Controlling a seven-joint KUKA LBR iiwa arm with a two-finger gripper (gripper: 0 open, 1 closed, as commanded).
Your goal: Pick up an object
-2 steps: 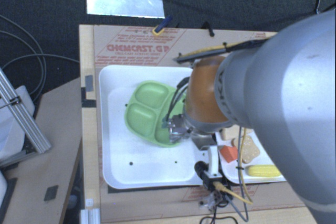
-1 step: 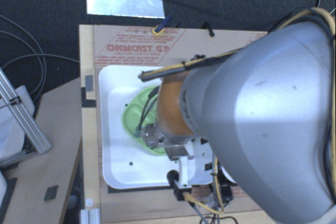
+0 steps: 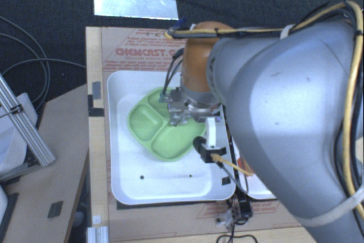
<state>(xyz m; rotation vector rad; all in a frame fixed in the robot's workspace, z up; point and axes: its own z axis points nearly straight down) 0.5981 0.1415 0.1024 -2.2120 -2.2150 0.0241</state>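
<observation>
A bulky grey arm (image 3: 284,105) with an orange band (image 3: 196,62) above its wrist, yellow and black cables (image 3: 318,11) along it

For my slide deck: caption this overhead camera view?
Claw lowered over a green divided plate in the left white bin.

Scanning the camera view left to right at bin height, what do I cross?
Aluminium frame rail → left white bin → green divided plate → gripper over the plate's right part → grey arm.

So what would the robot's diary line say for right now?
tool: low over green divided tray | tray: in left white bin | pickup: not yet shown
</observation>
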